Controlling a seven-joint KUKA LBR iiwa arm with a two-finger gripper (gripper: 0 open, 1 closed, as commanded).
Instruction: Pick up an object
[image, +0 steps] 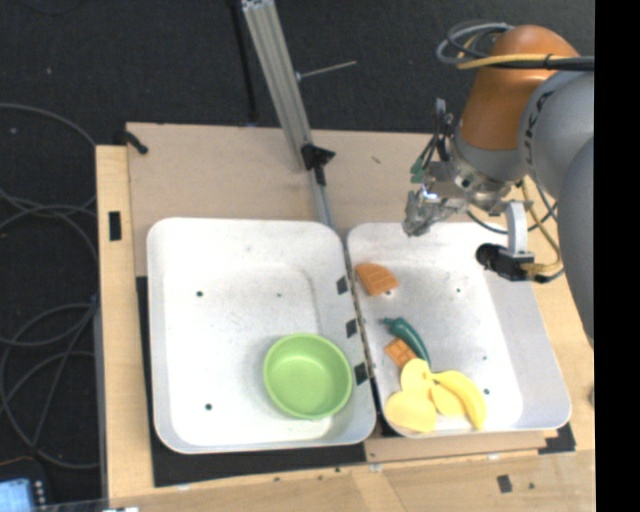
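Pincer (417, 222) hung at upper right over the right bin's (520, 340) far edge, grip state impossible to tell, nothing seen held, likely poised above the orange chunk (376, 279) and yellow pieces (436, 397) lying lower down; green bowl (307, 375) in left bin (200, 270).

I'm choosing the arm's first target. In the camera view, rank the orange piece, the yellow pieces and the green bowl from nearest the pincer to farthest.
From the pincer:
1. Orange piece, right bin's upper left.
2. Yellow pieces, right bin's lower edge.
3. Green bowl, left bin's lower right.
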